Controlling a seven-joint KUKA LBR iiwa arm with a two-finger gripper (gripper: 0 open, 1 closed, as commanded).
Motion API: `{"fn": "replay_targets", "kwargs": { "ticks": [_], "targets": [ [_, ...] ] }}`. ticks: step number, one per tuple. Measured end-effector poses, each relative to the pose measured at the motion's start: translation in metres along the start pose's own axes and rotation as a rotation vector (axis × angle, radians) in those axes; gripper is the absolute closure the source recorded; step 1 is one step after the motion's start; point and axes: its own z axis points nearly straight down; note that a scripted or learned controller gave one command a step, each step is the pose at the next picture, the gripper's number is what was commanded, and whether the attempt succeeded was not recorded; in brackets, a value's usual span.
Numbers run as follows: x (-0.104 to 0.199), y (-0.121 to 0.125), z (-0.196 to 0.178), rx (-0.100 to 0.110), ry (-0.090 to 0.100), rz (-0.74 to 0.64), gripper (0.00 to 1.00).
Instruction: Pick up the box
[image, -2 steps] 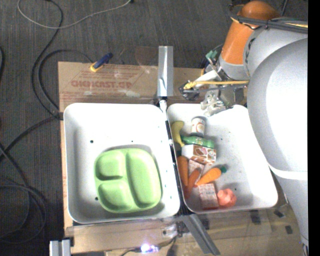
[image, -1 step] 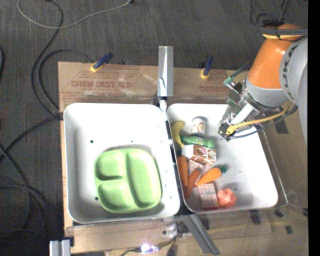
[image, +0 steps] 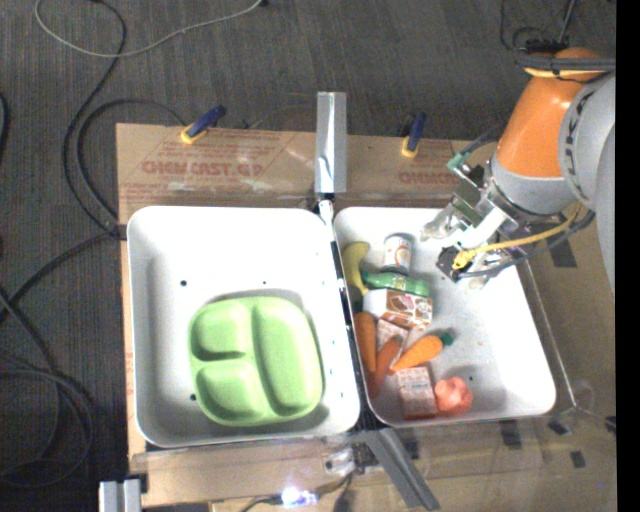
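Box (image: 416, 391) sits near the right bin's (image: 520, 330) front edge, flat, touching a pink toy (image: 455, 396) on its right, 2 carrots (image: 395, 350) just behind it. Clutter is bunched along the bin's left wall: packet (image: 405, 310), green tube (image: 395, 283), banana (image: 355, 265), can (image: 398, 250). Labels too small to read. Gripper (image: 462, 240) hangs over the back half, well apart from the box, nothing in it; can't tell its opening. Left bin (image: 160, 250) holds a green tray (image: 257, 358). Board (image: 220, 165) print is mirrored, unreadable.
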Motion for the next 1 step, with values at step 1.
{"fn": "replay_targets", "kwargs": {
  "ticks": [1],
  "targets": [
    [0.006,0.0396,0.1372,0.0,-0.002,0.104,0.0]
  ]
}}
